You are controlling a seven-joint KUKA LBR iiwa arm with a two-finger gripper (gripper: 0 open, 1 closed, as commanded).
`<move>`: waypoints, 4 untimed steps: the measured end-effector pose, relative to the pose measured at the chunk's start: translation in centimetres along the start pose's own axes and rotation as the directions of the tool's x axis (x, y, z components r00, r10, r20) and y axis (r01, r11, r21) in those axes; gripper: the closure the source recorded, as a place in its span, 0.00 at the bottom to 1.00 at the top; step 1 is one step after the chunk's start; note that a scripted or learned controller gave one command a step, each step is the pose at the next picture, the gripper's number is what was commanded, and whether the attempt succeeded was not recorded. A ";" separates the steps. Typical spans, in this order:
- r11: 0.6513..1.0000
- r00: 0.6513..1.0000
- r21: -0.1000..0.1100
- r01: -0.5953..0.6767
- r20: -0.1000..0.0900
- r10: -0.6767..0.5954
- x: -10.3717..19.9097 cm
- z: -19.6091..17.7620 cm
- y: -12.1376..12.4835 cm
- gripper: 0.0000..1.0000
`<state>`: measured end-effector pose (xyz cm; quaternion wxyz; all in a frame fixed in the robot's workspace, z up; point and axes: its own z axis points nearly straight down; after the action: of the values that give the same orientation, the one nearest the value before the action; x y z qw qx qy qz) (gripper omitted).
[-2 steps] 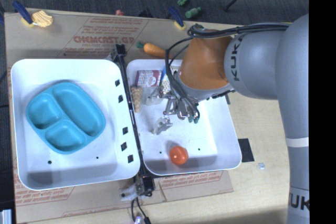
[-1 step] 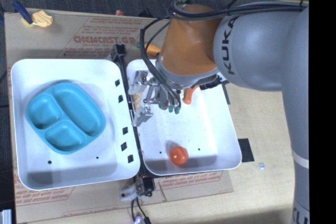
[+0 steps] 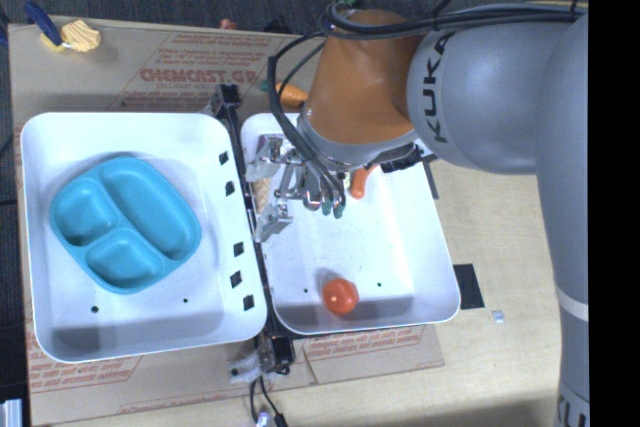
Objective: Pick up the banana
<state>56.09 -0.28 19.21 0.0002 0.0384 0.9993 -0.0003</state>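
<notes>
2 white bins sit side by side; the left bin (image 3: 40,215) holds a blue divided tray (image 3: 125,223), the right bin (image 3: 430,255) an orange ball (image 3: 340,295) near its front wall. The arm (image 3: 480,95) reaches in from the right, wrist bent down over the right bin's back left corner, likely hunting there. The gripper (image 3: 315,187) hangs low (whether open or closed cannot be told). The banana cannot be picked out; it may lie under the wrist.
</notes>
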 end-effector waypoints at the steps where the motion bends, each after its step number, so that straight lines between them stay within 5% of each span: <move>1: 1.000 1.000 0.000 0.000 0.000 0.000 0.0 0.0 0.0 0.00; 2: 1.000 1.000 0.000 0.000 0.000 0.000 0.0 0.0 0.0 0.00; 3: 0.874 0.874 -0.001 0.486 -0.002 -0.486 3.8 0.0 7.5 0.00; 4: 0.773 0.773 0.006 0.634 0.006 -0.634 4.2 9.8 10.2 0.00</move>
<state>52.69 10.26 9.37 0.0039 -0.3005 0.9538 -0.0021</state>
